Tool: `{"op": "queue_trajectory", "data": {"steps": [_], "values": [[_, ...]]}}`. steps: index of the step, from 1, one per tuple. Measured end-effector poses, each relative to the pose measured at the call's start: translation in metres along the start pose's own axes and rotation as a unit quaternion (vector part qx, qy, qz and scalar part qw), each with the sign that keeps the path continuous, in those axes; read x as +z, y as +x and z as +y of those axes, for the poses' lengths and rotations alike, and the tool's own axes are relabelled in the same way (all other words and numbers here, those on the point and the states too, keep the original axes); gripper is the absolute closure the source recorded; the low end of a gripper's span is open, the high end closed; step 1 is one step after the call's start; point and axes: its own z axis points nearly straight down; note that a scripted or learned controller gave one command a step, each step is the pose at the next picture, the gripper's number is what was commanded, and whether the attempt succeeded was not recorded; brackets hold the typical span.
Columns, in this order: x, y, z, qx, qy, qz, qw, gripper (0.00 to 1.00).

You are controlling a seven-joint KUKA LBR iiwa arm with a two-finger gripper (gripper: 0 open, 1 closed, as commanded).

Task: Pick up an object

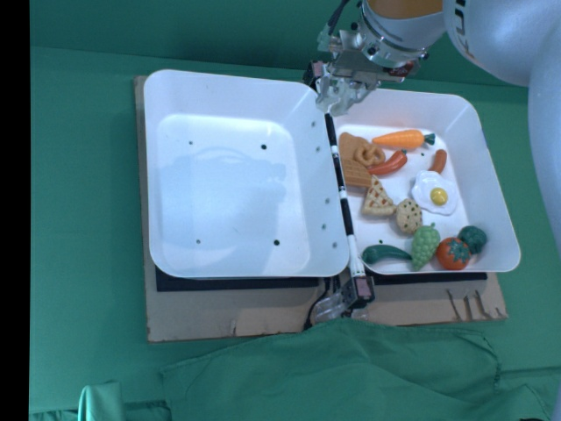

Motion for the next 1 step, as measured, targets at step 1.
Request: {"op": "queue_trajectory", "data": {"steps": [1], "values": [[0.0266,0.0536,-0.0125,-0.001,0.001,0.0,1.0,1.0]]}}
